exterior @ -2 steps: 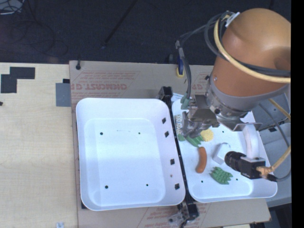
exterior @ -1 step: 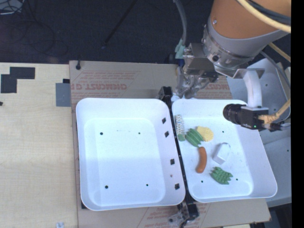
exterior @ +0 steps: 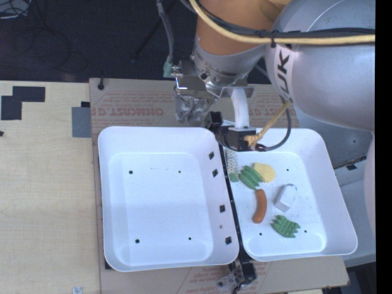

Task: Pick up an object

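Two shallow white bins are seen side by side on the desk [exterior: 49, 182]. The left bin [exterior: 160, 201] holds nothing that can be made out. The right bin [exterior: 306, 237] carries the candidates for picking, gathered in its left and middle parts: a green ridged piece [exterior: 249, 177] just beside a yellow corn-like piece [exterior: 265, 172], the two apparently touching; an orange sausage-shaped piece [exterior: 260, 205] below them; a small white block [exterior: 285, 197] to its right; and a green leafy piece [exterior: 285, 226] lower down, apart from the rest. A small coiled spring-like thing [exterior: 231, 160] lies against the divider at the bin's upper left.

The arm [exterior: 318, 54] fills the upper right of the frame, its wrist held above the upper edge of the bins. The pincer [exterior: 195, 110] is seen as a dark, blurred mass near the top centre; whether it is spread or pressed together cannot be told, and nothing is seen between its tips.

The step in hand is judged to be the approach: no object is lifted yet. The next move likely calls for travel down-frame and to the right, over the right bin, then a descent onto one isolated piece; the orange piece or the leafy one looks least crowded.
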